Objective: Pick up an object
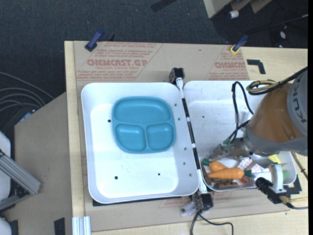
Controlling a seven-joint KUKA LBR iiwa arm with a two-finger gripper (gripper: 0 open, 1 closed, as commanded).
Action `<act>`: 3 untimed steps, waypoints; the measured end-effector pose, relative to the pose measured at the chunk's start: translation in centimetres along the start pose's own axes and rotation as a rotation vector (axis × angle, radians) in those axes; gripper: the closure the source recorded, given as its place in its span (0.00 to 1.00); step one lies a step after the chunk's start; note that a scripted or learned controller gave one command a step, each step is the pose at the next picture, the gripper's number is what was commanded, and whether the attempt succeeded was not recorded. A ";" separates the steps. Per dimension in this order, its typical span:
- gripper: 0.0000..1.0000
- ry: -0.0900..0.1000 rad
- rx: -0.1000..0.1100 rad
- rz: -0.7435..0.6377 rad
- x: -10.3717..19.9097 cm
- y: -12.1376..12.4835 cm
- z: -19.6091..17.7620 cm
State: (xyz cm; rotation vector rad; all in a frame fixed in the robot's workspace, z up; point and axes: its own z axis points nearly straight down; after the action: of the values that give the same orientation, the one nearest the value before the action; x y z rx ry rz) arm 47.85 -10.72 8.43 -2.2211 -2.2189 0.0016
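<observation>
I am reaching in from the right, my arm (276,119) hanging low over the near part of the right bin (210,102). My gripper is hidden under my wrist, so I cannot tell its state. An orange carrot (226,173) is lying among a pile of small objects (234,173) at the bin's near edge. A blue divided plate (143,124) is sitting in the left bin (98,146).
</observation>
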 end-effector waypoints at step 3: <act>1.00 0.000 -0.002 -0.003 14.1 5.0 -12.5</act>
State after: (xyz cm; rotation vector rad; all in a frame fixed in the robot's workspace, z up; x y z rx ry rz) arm 52.87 3.41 20.94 -2.2191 -2.2226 -0.0013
